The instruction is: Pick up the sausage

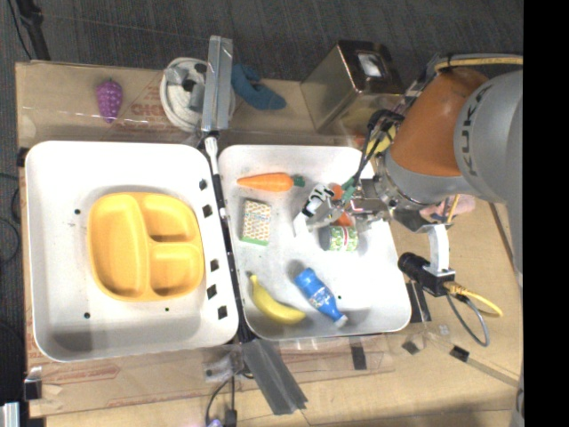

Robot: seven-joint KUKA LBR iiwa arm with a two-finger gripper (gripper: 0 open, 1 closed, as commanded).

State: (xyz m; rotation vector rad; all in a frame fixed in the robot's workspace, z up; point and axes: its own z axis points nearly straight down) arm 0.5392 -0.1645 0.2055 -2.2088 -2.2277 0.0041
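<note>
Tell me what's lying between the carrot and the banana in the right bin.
In the camera view, the small patterned green card lies between the carrot above and the banana below, on the right bin's white floor.

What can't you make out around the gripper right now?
- Gripper, camera view: finger state unreadable, too small and cluttered.
- Sausage: cannot pick it out; the arm covers the right bin's far corner.
- Green item under the gripper: partly hidden, identity unclear.
</note>
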